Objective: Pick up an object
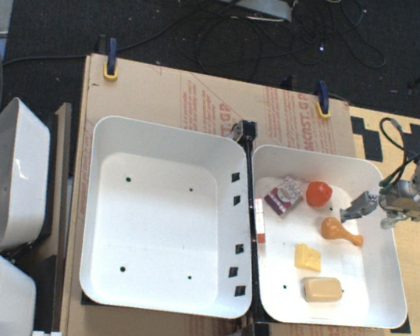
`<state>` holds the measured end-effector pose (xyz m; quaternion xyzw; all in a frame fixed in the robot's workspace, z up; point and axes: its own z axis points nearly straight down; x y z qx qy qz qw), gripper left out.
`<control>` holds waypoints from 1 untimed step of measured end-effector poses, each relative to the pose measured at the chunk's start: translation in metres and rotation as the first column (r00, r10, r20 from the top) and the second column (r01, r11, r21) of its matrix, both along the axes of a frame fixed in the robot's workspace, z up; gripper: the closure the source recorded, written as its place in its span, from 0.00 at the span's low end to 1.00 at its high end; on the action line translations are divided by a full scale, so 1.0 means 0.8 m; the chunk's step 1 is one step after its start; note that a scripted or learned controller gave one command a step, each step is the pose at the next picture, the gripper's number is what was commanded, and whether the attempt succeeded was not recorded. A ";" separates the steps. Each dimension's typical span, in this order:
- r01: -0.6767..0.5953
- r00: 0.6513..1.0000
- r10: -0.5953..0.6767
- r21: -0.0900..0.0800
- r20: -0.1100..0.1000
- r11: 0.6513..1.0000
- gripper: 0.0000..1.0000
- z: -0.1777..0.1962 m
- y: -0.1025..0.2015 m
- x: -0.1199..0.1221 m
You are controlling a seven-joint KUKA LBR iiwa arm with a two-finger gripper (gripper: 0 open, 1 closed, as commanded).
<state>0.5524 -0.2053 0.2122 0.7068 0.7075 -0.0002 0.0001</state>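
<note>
Not much to read here tbh. The cardboard sheet (205,99) under the bins has red print on it, in the upper middle of the frame above the bins and again along the bottom edge at lower right, but it's upside down and too blurry for me to make out actual words. The small purple packet (285,195) in the right bin (386,254) has some kind of printed label, way too small to read. A white-and-red tag (257,220) sits on the divider between bins, unreadable too.
</note>
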 end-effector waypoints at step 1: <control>-0.006 1.000 0.006 0.002 0.004 1.000 0.00 -0.149 0.050 0.107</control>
